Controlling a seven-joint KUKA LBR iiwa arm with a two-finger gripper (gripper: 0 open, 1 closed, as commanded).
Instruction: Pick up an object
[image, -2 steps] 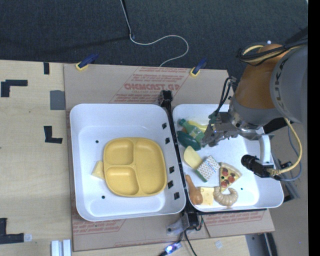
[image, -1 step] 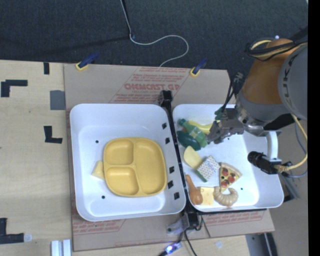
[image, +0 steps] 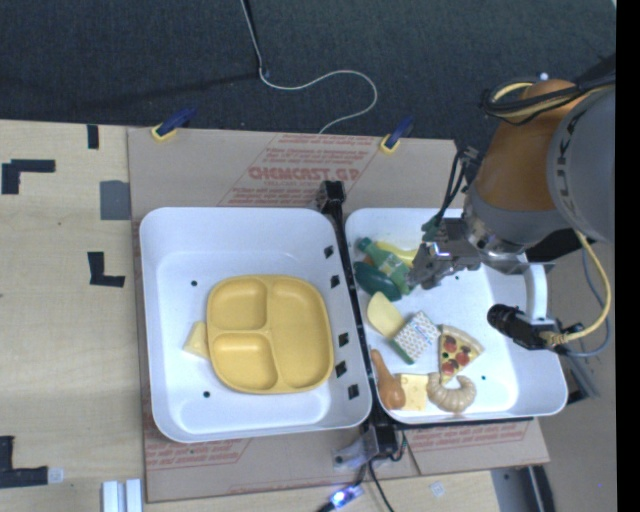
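The state of the jaws could not be determined: the gripper (image: 428, 268) appeared only as a dark mass. In the left bin (image: 160, 300) a yellow divided plate (image: 268, 333) lay flat, with a yellow wedge (image: 195, 340) just beside its left edge. In the right bin (image: 530, 395), a green bottle (image: 380, 268) lay near the gripper. Below it lay a pale yellow piece (image: 384, 314), a speckled block (image: 417, 336), a pizza slice (image: 457, 350), a hot dog (image: 387, 380), a cheese square (image: 411, 391) and a shrimp (image: 452, 392). The arm (image: 525, 170) entered from the right.
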